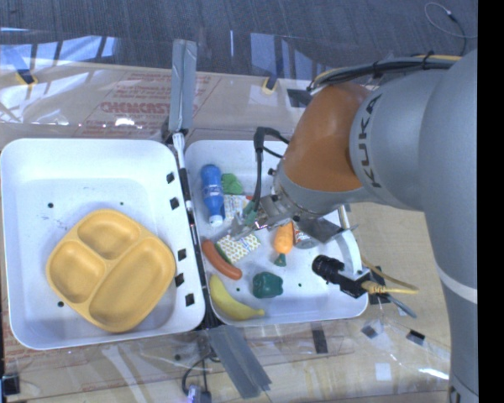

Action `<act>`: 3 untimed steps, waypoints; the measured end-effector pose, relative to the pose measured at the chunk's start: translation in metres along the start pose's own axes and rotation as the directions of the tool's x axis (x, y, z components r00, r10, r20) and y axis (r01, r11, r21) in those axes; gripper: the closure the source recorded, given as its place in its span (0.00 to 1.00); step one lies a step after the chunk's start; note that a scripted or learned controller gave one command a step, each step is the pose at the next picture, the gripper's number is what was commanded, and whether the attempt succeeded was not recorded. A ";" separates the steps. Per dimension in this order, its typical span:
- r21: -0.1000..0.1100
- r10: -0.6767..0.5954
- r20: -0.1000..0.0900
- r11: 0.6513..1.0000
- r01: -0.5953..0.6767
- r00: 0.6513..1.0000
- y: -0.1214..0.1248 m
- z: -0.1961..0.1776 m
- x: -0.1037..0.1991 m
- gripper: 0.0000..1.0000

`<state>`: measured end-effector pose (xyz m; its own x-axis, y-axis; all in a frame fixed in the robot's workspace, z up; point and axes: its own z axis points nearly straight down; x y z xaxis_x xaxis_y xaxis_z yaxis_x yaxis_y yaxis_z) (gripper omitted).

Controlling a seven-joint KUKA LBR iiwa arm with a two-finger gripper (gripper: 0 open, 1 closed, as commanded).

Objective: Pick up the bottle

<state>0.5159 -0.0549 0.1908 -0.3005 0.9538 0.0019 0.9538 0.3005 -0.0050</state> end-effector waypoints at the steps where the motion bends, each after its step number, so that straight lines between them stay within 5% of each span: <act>1: -0.003 0.330 0.000 0.944 -0.330 0.944 0.079 -0.154 -0.008 1.00; 2: -0.002 0.329 0.000 0.944 -0.329 0.944 0.079 -0.154 -0.007 0.00; 3: 0.001 0.319 0.001 0.948 -0.319 0.948 0.080 -0.163 -0.005 1.00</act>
<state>0.5949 -0.0358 0.3538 0.0199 0.9998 -0.0012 0.9998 -0.0199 -0.0060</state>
